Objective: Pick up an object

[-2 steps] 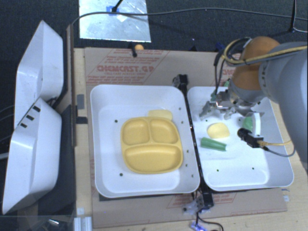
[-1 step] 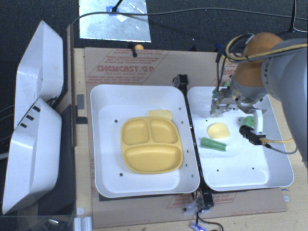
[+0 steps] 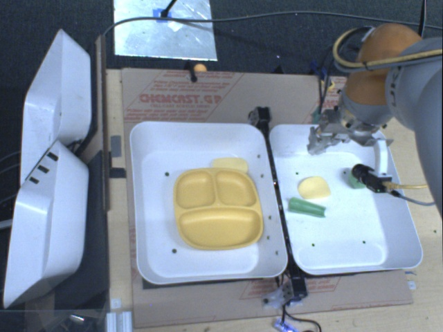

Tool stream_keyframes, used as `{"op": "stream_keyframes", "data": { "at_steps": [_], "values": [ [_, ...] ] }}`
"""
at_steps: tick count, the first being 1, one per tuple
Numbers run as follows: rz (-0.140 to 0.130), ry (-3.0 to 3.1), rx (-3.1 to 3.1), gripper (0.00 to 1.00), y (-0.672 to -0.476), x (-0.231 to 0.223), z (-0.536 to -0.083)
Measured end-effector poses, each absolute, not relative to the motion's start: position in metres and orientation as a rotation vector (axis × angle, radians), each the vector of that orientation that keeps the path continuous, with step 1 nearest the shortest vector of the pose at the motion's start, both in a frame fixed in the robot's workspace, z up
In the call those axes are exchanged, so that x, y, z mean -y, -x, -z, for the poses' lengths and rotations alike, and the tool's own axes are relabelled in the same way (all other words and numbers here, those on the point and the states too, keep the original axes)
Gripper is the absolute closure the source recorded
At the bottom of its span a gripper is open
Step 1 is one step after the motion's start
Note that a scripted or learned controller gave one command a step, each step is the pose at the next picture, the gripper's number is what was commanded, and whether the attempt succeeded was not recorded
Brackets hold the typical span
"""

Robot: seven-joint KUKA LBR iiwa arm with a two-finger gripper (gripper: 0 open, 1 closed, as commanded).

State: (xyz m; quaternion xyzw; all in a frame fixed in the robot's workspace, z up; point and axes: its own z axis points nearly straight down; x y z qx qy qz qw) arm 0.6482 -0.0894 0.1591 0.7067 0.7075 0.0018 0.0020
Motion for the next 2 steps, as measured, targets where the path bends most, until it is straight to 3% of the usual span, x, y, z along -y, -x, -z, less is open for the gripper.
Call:
{"op": "stream_keyframes", "data": {
  "at_steps": [1, 2],
  "values": [
    [-0.007, -2.217, -2.219, 1.00, -0.6501, 0.0869, -0.2227],
    [-0.002, -2.220, -2.222, 1.00, -0.6504, 0.0869, -0.2284]
  ]
}}
